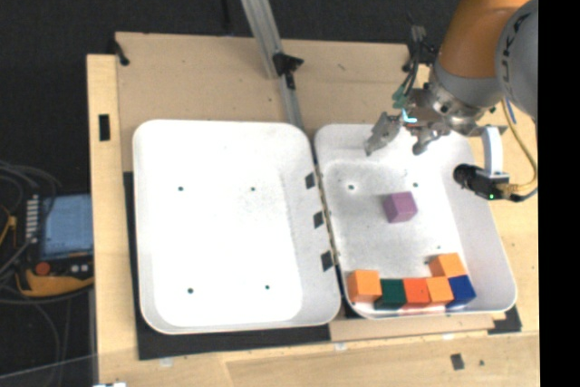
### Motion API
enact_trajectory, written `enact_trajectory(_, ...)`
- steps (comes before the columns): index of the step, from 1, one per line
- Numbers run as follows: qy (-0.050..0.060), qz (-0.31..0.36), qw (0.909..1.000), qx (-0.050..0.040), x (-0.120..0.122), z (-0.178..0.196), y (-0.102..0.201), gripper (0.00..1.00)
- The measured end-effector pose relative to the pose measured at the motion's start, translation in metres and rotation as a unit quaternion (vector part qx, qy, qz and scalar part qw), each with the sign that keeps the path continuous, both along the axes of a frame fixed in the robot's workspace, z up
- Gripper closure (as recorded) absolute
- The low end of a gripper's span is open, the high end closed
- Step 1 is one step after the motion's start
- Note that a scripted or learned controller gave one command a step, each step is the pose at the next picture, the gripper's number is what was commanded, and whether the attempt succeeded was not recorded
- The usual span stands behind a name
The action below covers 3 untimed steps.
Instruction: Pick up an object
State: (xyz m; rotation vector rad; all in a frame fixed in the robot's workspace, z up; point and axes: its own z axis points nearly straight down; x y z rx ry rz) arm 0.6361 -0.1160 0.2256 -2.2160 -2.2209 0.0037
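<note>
One view, camera view | your gripper (399, 136) hangs over the right bin's (480, 222) far edge, fingers spread, pinching nothing | purple block (399, 207) sits alone mid-bin, nearer the camera than the fingers, apart from them | coloured blocks (412, 287) crowd the bin's near wall | reach toward the camera and down.
</note>
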Motion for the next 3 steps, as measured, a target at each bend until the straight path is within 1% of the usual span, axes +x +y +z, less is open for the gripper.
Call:
enact_trajectory(1,-0.003,0.0,1.0,-0.0003,0.001,0.003,0.0,0.0)
enact_trajectory(2,0.0,-0.002,1.0,-0.0017,-0.003,-0.059,-0.005,0.0)
enact_trajectory(3,0.0,-0.002,1.0,-0.0016,0.002,-0.121,-0.005,0.0)
